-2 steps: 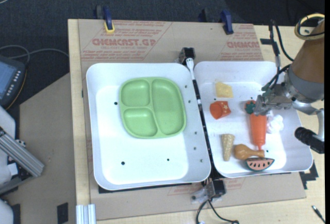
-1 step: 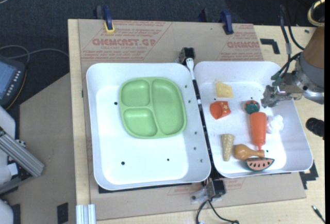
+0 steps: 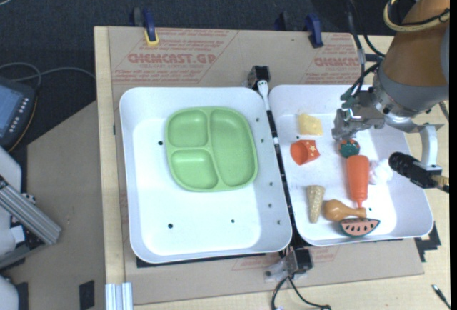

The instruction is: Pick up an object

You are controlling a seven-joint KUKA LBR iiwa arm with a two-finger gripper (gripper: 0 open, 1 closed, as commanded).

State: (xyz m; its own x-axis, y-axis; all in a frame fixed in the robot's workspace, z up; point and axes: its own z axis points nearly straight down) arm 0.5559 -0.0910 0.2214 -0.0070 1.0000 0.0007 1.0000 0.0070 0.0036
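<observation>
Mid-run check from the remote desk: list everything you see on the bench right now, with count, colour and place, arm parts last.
bins: 2, white, side by side on the bench
divided plate: 1, light green, three compartments, in the left bin
cheese wedge: 1, pale yellow, right bin, far side
red piece: 1, red-orange, right bin, near the divider
carrot: 1, orange with a teal top, right bin, middle
corn cob: 1, cream, right bin, near side
drumstick: 1, tan, beside the corn cob
watermelon slice: 1, red with a dark rind, right bin's near edge
clamps: 2, blue, bench's far edge
gripper: 1, grey metal, just above the carrot's top
arm: 1, grey with an orange band, from the right
</observation>
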